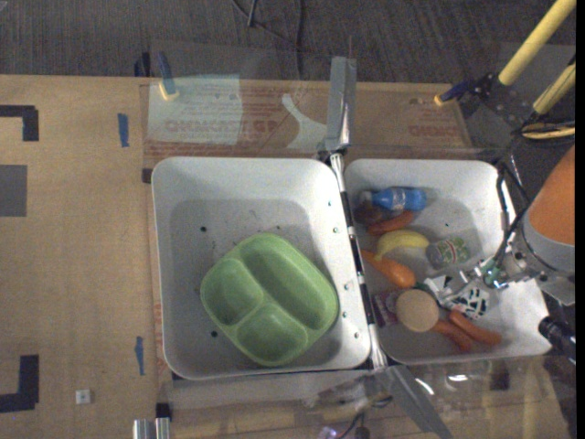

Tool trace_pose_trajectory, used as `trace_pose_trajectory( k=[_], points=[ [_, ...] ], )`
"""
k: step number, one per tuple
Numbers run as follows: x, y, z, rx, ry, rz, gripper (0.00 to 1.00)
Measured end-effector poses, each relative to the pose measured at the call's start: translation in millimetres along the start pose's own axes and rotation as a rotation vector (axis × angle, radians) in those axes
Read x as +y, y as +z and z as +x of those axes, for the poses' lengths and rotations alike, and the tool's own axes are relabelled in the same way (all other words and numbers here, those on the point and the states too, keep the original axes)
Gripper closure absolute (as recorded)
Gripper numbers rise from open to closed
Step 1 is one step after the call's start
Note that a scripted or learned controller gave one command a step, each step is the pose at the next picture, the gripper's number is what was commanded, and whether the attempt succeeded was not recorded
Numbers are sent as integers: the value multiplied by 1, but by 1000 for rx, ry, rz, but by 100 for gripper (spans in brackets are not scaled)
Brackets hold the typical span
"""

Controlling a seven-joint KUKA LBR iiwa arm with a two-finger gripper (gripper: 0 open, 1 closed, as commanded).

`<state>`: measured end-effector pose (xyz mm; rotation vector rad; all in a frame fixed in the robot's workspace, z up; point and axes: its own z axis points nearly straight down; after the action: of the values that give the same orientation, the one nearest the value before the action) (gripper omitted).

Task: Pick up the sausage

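Observation:
The sausage (pixel 395 221), a short reddish-orange link, lies in the right bin (pixel 475 179) near its left wall, just below a blue bottle (pixel 402 198) and above a banana (pixel 403 241). My gripper (pixel 487 276) hangs low over the right side of that bin, beside a grey can (pixel 448 250) and above a black-and-white patterned item (pixel 472 301). It is well to the right of the sausage and apart from it. The sausage rests on the bin floor with nothing touching it from above.
The right bin also holds an orange carrot (pixel 388 270), a tan ball (pixel 418 311) and a long orange-red piece (pixel 468 330). A green divided plate (pixel 268 297) lies in the left bin (pixel 183 208). A metal divider (pixel 340 108) stands between the bins.

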<state>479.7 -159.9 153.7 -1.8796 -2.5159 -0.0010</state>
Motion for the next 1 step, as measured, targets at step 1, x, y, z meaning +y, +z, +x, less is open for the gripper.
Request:
trace_pose_trajectory(
  k=[1],
  points=[
    [-5,68,-20,-3,-162,-4,0]
  ],
)
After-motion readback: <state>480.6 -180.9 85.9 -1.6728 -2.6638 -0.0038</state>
